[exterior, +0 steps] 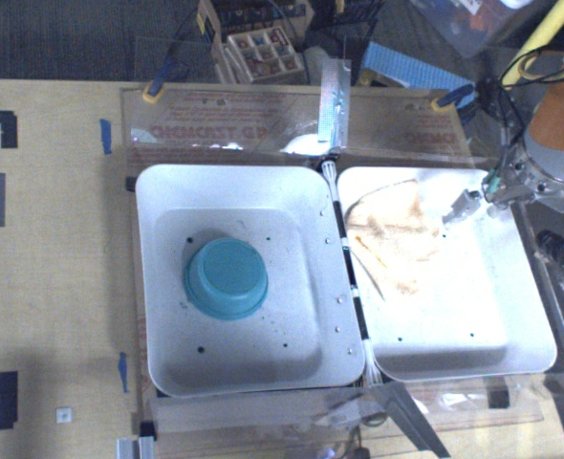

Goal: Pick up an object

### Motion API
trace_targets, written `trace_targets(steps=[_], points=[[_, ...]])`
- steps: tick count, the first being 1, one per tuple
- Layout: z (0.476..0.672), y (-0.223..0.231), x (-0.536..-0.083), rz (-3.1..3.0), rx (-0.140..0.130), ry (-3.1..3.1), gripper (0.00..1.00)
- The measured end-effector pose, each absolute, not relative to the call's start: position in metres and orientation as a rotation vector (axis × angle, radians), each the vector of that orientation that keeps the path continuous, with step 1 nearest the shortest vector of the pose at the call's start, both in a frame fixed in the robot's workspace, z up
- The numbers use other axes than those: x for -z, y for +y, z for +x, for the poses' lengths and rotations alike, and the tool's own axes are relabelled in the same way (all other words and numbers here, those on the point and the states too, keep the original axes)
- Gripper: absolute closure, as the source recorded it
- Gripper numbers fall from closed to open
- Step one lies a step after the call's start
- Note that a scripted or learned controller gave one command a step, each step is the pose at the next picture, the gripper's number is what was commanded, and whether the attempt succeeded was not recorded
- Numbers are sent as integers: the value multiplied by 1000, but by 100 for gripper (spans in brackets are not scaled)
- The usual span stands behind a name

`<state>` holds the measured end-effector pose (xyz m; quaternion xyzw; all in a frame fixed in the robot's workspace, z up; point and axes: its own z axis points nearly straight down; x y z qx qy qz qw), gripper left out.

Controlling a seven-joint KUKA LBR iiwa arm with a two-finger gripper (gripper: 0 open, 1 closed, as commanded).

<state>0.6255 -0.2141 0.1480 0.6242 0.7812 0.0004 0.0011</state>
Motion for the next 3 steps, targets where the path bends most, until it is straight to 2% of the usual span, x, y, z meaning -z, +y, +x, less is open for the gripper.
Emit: trace_targets(steps=[1,2,3], points=[[657,-167,-128,1796,-3,2570,0],[657,-160,-89,1727,-5,2616,0],[631,-147,-89,2039,-5,2382,0]])
